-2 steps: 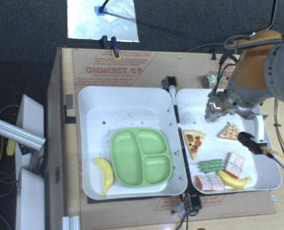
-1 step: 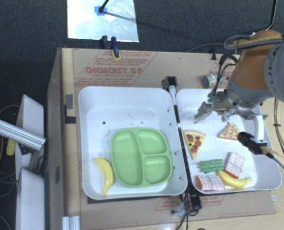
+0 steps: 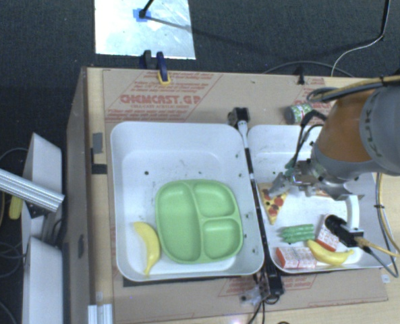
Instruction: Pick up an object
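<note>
Pizza slice (image 3: 272, 208) lies just beside the pincer (image 3: 285, 184) (fingers blurred, grip state unclear).

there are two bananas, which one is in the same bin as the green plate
The banana in the left bin, lying just left of the green plate. The other banana lies in the right bin, near its front right corner.

Board (image 3: 186, 93) — red "CHEMCAST GP" print.

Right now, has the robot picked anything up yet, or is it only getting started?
Nothing looks picked up yet. The end effector is low in the right bin, just above the pizza slice. The green beans and banana lie untouched. Grasping and lifting remain.
</note>
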`<state>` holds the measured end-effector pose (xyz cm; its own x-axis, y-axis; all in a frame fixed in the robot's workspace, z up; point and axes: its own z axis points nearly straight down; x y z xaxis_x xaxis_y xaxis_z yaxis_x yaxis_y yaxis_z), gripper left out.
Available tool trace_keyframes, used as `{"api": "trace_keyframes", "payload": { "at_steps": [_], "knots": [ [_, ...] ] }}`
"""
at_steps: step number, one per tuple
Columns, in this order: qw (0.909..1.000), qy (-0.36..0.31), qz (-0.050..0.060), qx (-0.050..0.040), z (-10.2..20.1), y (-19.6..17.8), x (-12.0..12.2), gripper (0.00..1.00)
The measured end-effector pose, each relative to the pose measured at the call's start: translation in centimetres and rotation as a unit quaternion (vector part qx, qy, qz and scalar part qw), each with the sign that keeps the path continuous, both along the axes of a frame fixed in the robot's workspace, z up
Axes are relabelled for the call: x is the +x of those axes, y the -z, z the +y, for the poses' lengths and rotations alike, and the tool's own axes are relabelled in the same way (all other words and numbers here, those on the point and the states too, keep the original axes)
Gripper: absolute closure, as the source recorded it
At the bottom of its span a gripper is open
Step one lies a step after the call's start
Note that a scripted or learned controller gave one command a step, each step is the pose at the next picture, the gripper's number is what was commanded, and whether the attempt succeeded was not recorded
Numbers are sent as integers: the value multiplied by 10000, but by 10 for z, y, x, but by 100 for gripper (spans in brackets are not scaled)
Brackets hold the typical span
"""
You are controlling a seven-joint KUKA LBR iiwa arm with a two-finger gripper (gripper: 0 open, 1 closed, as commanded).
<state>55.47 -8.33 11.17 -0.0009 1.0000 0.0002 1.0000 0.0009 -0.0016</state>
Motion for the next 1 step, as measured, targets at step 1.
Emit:
{"api": "trace_keyframes", "payload": {
  "at_steps": [1],
  "knots": [
    [10000,-6,-81,-26,-86,22,57,0]
  ]
}}
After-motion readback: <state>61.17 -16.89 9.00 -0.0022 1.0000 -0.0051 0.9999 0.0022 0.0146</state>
